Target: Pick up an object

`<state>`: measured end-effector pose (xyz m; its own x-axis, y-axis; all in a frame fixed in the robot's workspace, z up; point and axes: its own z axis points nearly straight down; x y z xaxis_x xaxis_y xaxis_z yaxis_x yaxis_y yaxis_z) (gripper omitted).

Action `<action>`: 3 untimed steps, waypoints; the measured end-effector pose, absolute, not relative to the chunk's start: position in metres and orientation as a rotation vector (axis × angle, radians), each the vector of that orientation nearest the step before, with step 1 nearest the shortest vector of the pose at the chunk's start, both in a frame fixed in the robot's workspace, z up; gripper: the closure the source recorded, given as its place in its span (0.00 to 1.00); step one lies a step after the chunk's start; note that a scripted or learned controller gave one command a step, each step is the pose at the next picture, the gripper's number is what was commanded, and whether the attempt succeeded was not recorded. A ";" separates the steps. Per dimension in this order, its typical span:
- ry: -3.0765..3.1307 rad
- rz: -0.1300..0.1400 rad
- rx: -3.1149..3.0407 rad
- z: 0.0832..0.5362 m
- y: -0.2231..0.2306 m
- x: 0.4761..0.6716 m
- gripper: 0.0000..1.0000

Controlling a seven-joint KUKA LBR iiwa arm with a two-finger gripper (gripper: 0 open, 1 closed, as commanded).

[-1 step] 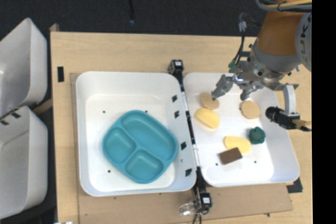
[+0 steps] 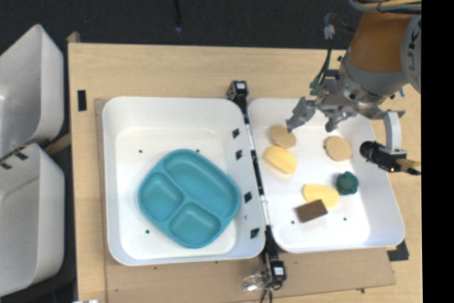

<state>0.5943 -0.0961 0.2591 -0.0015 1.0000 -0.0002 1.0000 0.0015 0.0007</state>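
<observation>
Two white bins side by side on bench. Left bin (image 2: 120,152): blue divided plate (image 2: 188,196), lying flat, nr front. Right bin (image 2: 369,223): six food pcs – tan slice (image 2: 281,136), yellow lump (image 2: 280,160), tan round (image 2: 338,147), green ball (image 2: 347,183), yellow wedge (image 2: 320,194) touching brown block (image 2: 311,211). Gripper (image 2: 315,116) above right bin's back edge, fingers spread wide, nothing between them, tan slice just below-left.

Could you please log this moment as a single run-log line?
arm: above right white bin | gripper: open, holding nothing | nearest: tan oval food piece | left bin: blue divided plastic tray | pick: not yet done
</observation>
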 end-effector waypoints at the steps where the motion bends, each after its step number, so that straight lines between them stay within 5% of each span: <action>1: 2.220 -0.005 2.223 0.212 -0.096 0.603 0.00; 3: 2.218 -0.007 2.227 0.098 -0.098 0.596 0.00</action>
